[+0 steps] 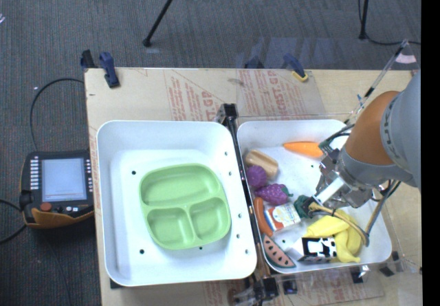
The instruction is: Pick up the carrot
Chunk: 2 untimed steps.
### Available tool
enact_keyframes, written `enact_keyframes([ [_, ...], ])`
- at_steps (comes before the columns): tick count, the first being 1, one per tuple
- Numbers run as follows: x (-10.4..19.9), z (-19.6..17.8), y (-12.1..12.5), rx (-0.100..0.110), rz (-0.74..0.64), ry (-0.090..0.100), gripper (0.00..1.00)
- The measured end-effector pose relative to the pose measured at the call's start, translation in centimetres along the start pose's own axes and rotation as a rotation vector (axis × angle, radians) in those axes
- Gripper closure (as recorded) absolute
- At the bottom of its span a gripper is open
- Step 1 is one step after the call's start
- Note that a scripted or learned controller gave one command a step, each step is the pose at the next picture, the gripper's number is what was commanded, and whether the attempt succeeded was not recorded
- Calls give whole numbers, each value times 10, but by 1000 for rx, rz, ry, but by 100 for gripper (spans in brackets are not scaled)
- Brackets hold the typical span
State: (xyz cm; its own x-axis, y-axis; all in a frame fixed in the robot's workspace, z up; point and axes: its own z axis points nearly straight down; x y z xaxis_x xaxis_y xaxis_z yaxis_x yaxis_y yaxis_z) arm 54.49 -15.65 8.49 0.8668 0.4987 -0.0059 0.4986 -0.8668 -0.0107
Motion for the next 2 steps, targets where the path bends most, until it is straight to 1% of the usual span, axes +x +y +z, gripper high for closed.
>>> enact_keyframes([
  [1, 42, -141, -64, -6, 212, 14, 100],
  [2, 38, -135, -64, -3, 216, 3, 0],
])
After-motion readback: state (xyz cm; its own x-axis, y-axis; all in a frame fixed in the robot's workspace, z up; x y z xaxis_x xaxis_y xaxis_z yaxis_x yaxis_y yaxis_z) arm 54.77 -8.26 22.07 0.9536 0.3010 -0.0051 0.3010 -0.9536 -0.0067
